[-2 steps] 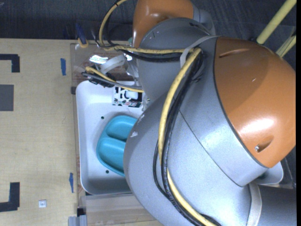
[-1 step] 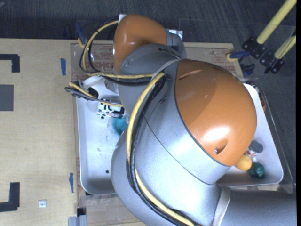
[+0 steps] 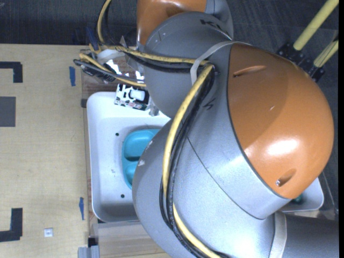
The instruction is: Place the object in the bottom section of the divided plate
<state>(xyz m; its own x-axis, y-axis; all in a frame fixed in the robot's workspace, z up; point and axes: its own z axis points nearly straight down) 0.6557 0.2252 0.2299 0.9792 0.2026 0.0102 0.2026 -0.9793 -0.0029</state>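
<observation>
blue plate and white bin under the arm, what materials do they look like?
Light blue moulded plate: looks like smooth plastic, semi-gloss, given its uniform colour and soft rounded edges; the arm covers most of it. Shallow white bin: likely plastic too, matte to satin, with rounded corners, a thin rim and a few dark specks.

Robot arm [image 3: 215,160]: rounded, matte silver-grey housings with a faintly speckled finish, joined by smooth curved seams. Two glossy orange domed covers, a large one [image 3: 279,122] bearing a thin slit and a small oval recess, and a smaller one [image 3: 169,1] on the far link. A yellow cable [image 3: 180,120] paired with a black cable runs along the grey body and loops past the far orange cover; a black-and-white patterned tag [image 3: 130,96] sits beside the far grey housing.
</observation>
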